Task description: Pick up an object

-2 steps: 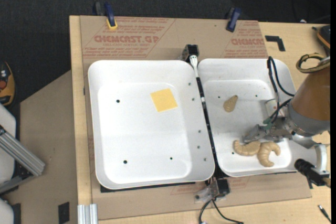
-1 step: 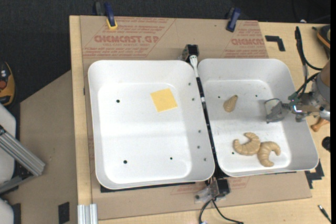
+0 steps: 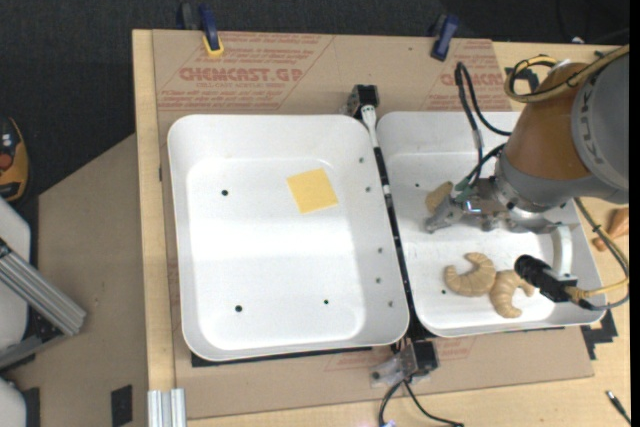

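In the right bin (image 3: 420, 140), my gripper (image 3: 447, 212) is down low near the bin's left-middle. A small tan pastry piece (image 3: 437, 195) lies right against the gripper's upper left, partly hidden by it. Whether it is gripped is unclear. Two tan croissants lie near the front of the same bin, one (image 3: 468, 275) to the left and one (image 3: 510, 295) touching it on the right. A flat yellow square (image 3: 312, 190) rests in the left bin (image 3: 200, 215), towards its back.
The grey arm with its orange band (image 3: 545, 135) reaches over the right bin's right half. The bins' shared rim (image 3: 388, 215) runs just left of the gripper. Blue clamps (image 3: 208, 25) (image 3: 444, 35) hold the cardboard base at the back.
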